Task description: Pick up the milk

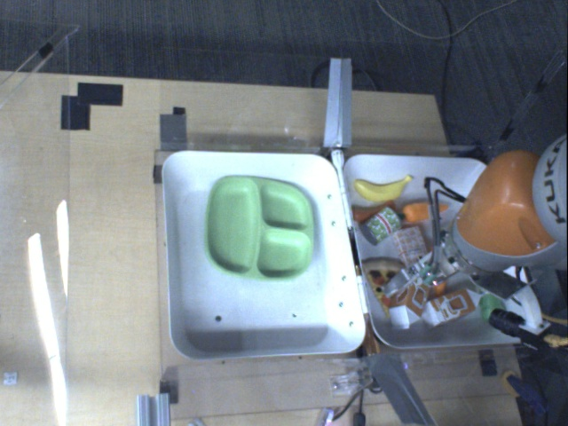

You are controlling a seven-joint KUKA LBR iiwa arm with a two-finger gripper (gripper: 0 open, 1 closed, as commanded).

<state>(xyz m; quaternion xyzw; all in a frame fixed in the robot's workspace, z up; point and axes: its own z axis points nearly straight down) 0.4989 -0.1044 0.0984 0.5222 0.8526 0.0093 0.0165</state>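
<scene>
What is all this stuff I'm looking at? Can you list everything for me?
Bins: two, white, side by side on the bench.
Divided plate: one, green, in the left bin.
Banana: one, yellow, top of the right bin.
Milk carton: one, green and red, below the banana.
Other small packets: several, orange and white, jumbled in the right bin.
Cable: one, on the dark floor above.
Arm: one, grey and orange, over the right bin.

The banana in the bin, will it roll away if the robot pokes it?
Probably not. The banana is curved and lies flat in the right bin, so it would likely slide or spin instead. It looks like a smooth toy, so perhaps light and a little slippery.
</scene>
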